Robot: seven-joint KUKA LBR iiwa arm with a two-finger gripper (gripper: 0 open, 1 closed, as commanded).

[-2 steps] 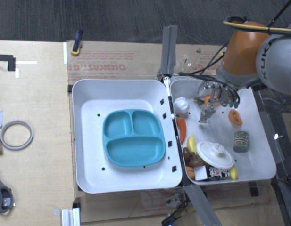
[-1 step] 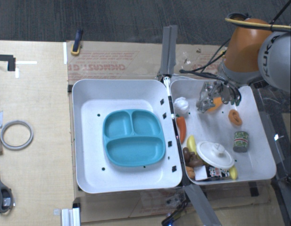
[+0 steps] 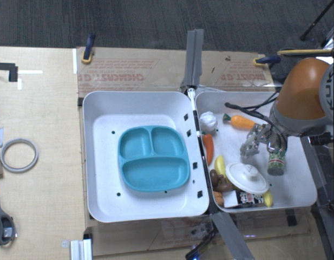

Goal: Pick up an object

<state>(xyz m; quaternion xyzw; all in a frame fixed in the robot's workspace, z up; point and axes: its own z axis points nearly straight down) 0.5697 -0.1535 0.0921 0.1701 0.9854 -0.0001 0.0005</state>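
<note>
The gripper (image 3: pixel 252 145) hangs low just above the white lid (image 3: pixel 247 178), apparently holding nothing. Whether its jaws are parted I cannot tell. The pick looks not yet made.

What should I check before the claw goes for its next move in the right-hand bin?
1. Claw is over the right bin: ok.
2. Claw holding an object: cannot tell.
3. Small can upright beside the claw, possibly in the way: cannot tell.
4. Carrot lies apart from the other items, reachable: ok.
5. White lid rests on crowded items at the bin's near corner, awkward target: not ok.
6. Blue divided plate lies in the left bin: ok.
</note>
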